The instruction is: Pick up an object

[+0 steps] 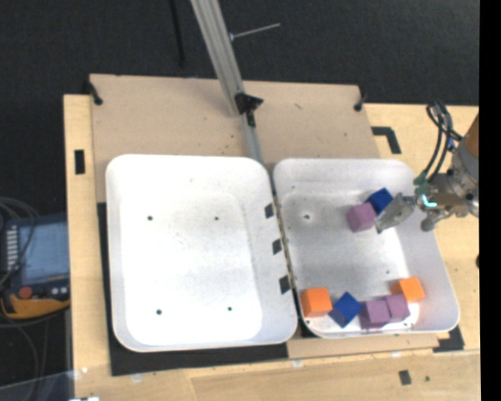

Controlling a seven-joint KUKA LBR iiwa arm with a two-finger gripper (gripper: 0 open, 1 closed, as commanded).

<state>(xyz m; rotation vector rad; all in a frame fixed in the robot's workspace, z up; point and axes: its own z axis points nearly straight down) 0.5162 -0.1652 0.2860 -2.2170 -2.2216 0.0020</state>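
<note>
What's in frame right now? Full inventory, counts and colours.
white bins: 2, white, side by side on the bench; left bin, right bin
blue blocks: 2, blue; one in the right bin's upper area, one along its near edge
purple blocks: 3, purple; one beside the upper blue block, two side by side near the near-right corner
orange blocks: 2, orange; one at the near-left of the right bin, one near its right edge
metal rail: 1, grey, slanting from top centre down to between the bins
handheld controller: 1, dark with orange, off the bench's left
gripper: 1, grey, over the right bin's upper right, by the upper blocks
</note>
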